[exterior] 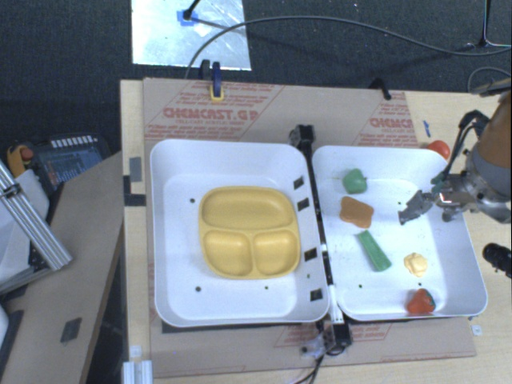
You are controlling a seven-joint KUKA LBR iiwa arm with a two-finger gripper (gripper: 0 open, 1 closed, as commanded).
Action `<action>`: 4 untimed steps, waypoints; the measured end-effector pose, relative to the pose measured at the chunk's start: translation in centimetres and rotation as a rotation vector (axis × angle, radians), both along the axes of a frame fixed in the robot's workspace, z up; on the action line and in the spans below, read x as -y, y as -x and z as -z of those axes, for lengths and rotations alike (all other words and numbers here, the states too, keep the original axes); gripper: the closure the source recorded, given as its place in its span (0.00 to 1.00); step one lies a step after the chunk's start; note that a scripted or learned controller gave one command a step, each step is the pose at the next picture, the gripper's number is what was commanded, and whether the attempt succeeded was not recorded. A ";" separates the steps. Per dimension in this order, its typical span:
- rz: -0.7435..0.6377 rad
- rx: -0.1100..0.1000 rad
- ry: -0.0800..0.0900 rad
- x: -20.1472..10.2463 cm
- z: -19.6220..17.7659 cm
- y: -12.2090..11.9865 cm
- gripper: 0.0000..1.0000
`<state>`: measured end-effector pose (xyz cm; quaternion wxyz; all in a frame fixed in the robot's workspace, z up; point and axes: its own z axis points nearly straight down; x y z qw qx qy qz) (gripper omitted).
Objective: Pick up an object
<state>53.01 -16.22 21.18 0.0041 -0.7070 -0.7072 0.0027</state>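
Reaching in from the right, grey two-finger gripper (pixel 412 209) hovers over right white bin (pixel 460 290), finger state indeterminate, nothing visibly gripped, green rectangular block (pixel 374 251), orange bread-shaped piece (pixel 356 212), green rounded piece (pixel 354 182) lying nearby, yellow compartment tray (pixel 246 231) in left bin (pixel 172 214).

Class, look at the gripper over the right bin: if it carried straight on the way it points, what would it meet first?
Probably the orange-brown piece: the gripper points toward the view's left, level with it. Its height above the bin is unclear, so it might pass over.
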 end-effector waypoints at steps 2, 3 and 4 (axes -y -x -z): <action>-0.001 0.006 0.001 0.2 5.7 -0.3 0.00; -0.001 0.007 0.001 -0.2 10.0 0.1 0.00; 0.000 0.013 0.003 -0.1 12.6 -0.1 0.00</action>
